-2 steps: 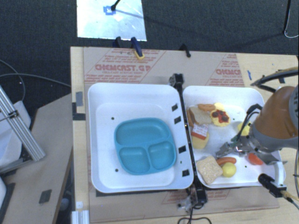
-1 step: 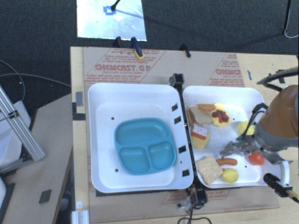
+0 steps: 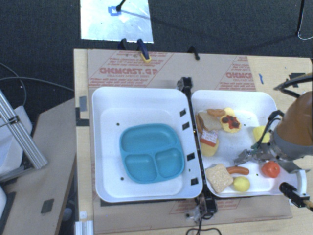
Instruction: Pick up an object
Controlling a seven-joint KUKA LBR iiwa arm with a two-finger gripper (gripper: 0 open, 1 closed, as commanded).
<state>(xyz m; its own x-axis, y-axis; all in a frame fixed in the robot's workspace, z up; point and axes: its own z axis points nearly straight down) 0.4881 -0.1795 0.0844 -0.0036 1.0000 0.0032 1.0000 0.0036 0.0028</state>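
The right bin [image 3: 264,99] holds several toy foods. A tan bread slice [image 3: 218,177], a red sausage [image 3: 238,170] and a yellow lemon [image 3: 241,183] lie near its front edge. A red tomato [image 3: 270,169] sits to their right. A yellow piece with red spots [image 3: 230,122], a brown sandwich [image 3: 209,121] and a yellow block with a red label [image 3: 209,144] lie at the left side. My gripper [image 3: 250,155] hangs low in the bin, just above the sausage and left of the tomato. A yellow item [image 3: 261,133] shows partly behind the arm.
The left bin [image 3: 105,111] holds a blue three-compartment tray [image 3: 151,152]. A black divider with clips [image 3: 190,131] runs between the bins. The grey arm with its orange band [image 3: 301,119] covers the right bin's right side. A metal plate [image 3: 116,13] lies beyond the bench.
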